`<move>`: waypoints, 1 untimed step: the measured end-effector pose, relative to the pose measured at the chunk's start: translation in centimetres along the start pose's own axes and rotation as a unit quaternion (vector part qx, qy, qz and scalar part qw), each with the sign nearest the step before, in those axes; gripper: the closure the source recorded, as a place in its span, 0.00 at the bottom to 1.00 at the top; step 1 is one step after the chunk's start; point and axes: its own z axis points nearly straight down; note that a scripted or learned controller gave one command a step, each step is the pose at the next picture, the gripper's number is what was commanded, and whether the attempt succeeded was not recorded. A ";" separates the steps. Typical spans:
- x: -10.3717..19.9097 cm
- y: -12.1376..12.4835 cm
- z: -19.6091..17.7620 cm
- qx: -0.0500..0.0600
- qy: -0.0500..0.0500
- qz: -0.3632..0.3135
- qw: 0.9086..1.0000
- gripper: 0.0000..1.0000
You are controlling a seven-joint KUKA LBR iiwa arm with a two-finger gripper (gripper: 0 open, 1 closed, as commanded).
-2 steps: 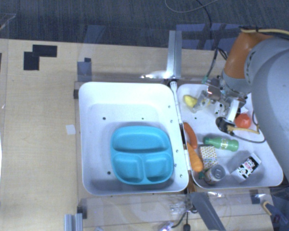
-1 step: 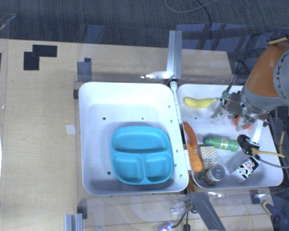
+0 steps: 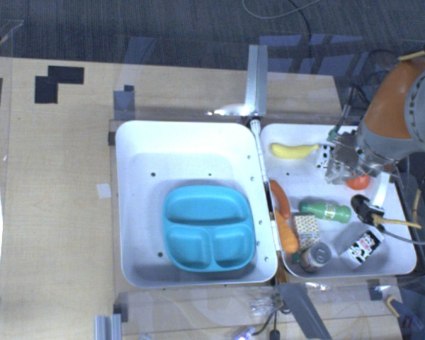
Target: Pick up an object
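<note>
We see the arm (image 3: 404,108) reaching in from the right of the frame, its gripper (image 3: 338,163) low over the upper part of the right bin (image 3: 404,264). We cannot tell whether it is grasping anything.

The candidates for picking all lie in that right bin, likely why the arm works there. A banana (image 3: 293,149) lies at the upper left of it, just left of the gripper. A red-orange thing (image 3: 358,183) sits just below and right of the gripper, partly hidden by it. Below these lies a green bottle (image 3: 326,210) on its side. A carrot (image 3: 282,214) runs along the left wall. A can (image 3: 316,255) and a small patterned carton (image 3: 362,246) sit toward the bottom.

The left bin (image 3: 138,190) holds a blue divided tray (image 3: 210,227), lying flat in its lower middle.

Both bins rest on a pale wooden bench (image 3: 57,211). Dark carpet (image 3: 163,13) fills the top of the frame, with a thin cable (image 3: 297,9) looping across it.
</note>
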 end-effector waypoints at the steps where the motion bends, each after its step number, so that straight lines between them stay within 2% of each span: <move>1: -2.3 5.9 0.3 0.002 -0.002 0.256 0.967 1.00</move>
